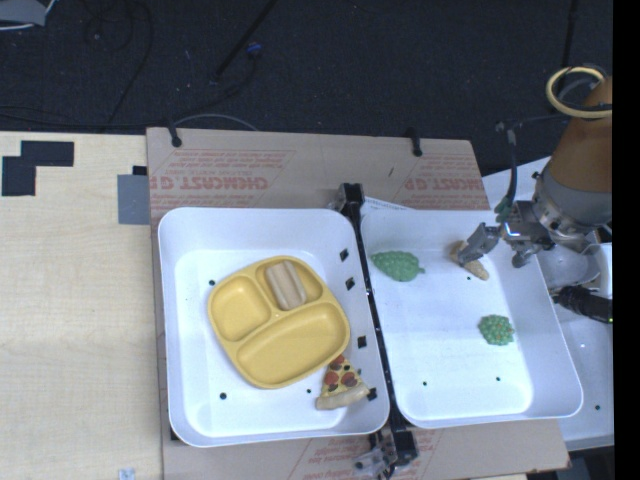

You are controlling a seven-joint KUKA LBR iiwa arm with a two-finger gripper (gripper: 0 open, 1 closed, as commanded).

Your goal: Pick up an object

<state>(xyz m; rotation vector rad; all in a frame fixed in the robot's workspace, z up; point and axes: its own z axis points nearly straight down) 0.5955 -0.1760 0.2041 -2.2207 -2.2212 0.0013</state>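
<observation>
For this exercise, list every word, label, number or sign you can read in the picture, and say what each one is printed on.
"CHEMCAST" in red, printed upside down and repeated, on the brown board under the two bins; only partly legible, so the spelling is uncertain.
More red print on the board's front edge: too cut off to read.
No lettering on the yellow tray or the bins.

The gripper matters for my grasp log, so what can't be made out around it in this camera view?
- Gripper: too small and blurred to tell whether it is open or shut.
- Tan object beside it: contact with the gripper unclear, and its identity too.
- Arm: cut off by the right side of the view.
</observation>
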